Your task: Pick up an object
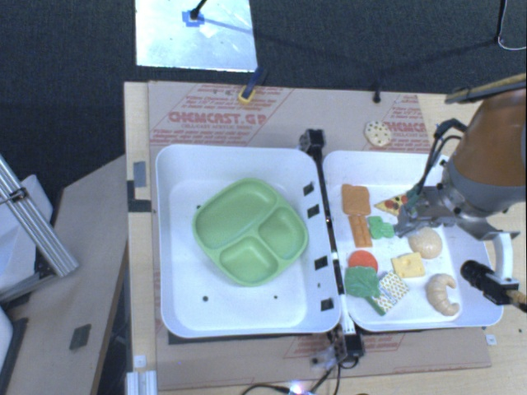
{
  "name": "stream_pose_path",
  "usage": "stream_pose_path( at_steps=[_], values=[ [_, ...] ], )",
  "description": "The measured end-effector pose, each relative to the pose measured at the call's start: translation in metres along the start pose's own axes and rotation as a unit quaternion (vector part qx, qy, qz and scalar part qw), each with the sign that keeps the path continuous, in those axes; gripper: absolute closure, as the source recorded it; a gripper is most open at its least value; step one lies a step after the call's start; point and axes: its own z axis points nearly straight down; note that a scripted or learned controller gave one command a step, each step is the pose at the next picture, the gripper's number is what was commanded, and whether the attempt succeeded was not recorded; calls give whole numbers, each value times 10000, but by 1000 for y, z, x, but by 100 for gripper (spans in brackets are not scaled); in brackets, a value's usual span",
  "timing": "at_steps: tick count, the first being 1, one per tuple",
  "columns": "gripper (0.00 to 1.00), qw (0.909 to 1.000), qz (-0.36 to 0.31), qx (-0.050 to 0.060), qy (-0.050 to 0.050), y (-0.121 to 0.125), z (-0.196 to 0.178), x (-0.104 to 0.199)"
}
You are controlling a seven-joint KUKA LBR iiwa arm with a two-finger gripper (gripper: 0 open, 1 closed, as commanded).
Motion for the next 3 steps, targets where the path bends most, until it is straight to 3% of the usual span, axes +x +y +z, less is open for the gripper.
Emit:
stream_pose_path(
  at_steps=[1, 3],
  values=[
    [100, 10000, -17, 2, 8, 7, -8, 59],
    [100, 10000, -12, 7, 8, 18, 11, 156]
  ],
)
